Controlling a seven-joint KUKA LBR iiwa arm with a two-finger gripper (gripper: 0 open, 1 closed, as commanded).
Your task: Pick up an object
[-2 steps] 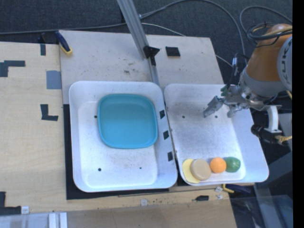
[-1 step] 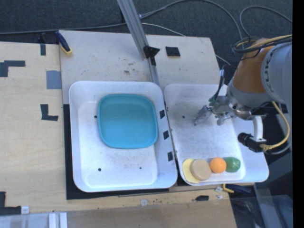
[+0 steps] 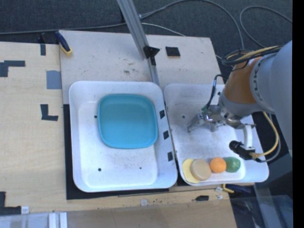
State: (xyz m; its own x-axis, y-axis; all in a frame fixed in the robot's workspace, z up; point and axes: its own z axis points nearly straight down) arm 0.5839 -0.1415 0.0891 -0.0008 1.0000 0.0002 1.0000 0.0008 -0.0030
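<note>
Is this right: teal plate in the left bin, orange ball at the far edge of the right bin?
Not quite. The camera view shows the orange ball at the near edge of the right bin, not the far edge. The teal plate is in the left bin.

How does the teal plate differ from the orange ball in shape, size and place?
The teal plate is flat and square with rounded corners; the orange ball is round. The plate is far larger than the ball. The plate lies in the left bin, while the ball sits at the near edge of the right bin. Neither touches the hand.
</note>
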